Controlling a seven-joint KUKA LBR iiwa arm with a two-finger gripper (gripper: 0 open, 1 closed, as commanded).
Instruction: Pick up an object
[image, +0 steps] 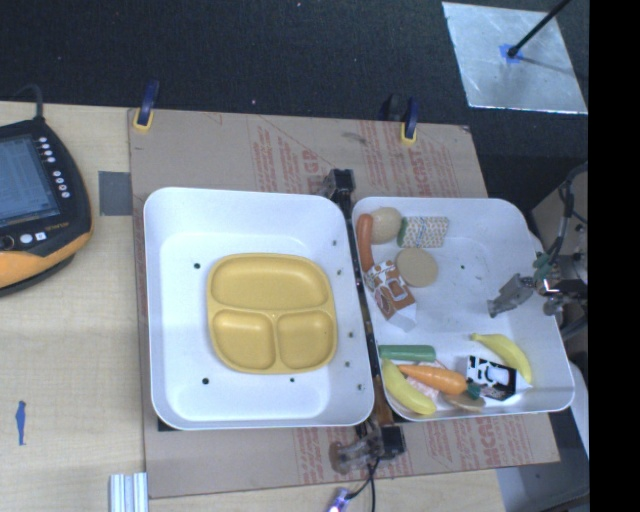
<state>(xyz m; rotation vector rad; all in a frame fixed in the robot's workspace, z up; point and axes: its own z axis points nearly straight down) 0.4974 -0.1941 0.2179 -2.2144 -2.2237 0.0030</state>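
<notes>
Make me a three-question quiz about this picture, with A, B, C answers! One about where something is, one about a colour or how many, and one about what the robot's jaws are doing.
1. Where is the divided tray?
A. left bin
B. right bin
C. on the cardboard outside both bins

2. What colour is the tray?
A. blue
B. yellow
C. red

3. What does the gripper hold?
A. a carrot
B. a banana
C. nothing

Answers:
1 A: it lies in the left bin.
2 B: it looks yellow all over.
3 C: it sits over bare floor of the right bin, with nothing between its jaws.
</notes>
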